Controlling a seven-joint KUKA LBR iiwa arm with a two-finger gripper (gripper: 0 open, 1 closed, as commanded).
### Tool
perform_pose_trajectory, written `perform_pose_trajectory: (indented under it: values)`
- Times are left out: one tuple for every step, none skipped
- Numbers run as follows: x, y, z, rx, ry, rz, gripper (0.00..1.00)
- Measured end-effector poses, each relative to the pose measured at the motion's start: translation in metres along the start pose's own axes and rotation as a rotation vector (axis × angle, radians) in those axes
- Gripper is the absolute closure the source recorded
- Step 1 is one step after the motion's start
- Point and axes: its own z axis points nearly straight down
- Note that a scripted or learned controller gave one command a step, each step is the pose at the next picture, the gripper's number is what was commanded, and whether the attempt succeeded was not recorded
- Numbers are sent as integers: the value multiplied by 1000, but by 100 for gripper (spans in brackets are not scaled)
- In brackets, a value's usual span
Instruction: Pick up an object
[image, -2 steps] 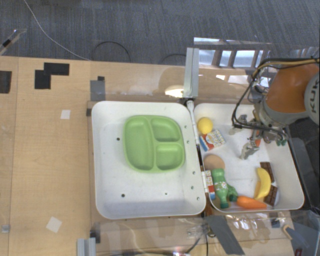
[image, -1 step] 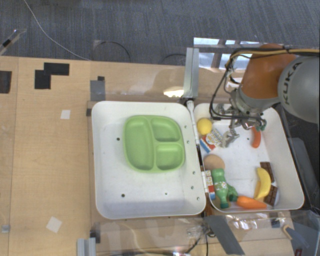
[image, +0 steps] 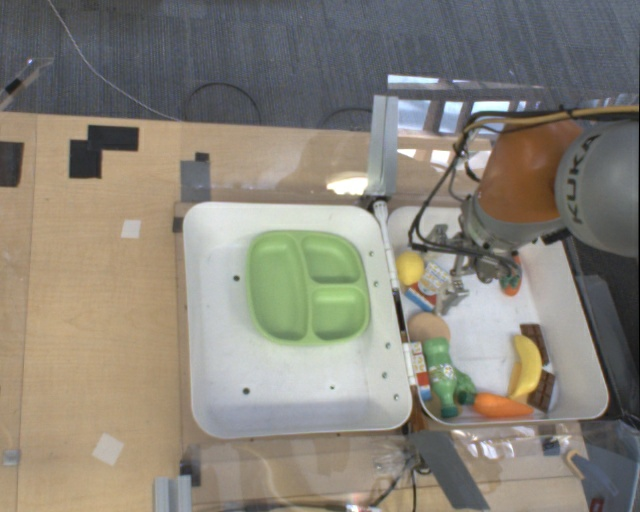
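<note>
My gripper (image: 457, 291) hangs low in the back half of the right bin (image: 585, 330), beneath the grey arm with its orange band (image: 522, 175). Its tip sits just right of a white and blue packet (image: 433, 279) and a yellow lemon (image: 410, 267). A small red object (image: 511, 287) lies just to its right. Nearer the front of the bin are a tan egg-shaped object (image: 430, 327), a green toy bottle (image: 444, 372), an orange carrot (image: 501, 405), a banana (image: 526, 364) and a brown bar (image: 545, 388). I see nothing held in the gripper.
The left bin (image: 220, 400) holds a green divided plate (image: 305, 286). A metal post (image: 382, 150) stands behind the wall between the bins. Black cables loop from the arm over the right bin's back edge. Bare white floor shows in the middle of the right bin.
</note>
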Motion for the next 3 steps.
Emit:
perform_pose_trajectory:
  values:
    - [-11,-79,2,2,3,82,0]
    - [-17,-75,-13,3,-11,74,100]
    - [-17,-75,-12,2,-10,73,0]
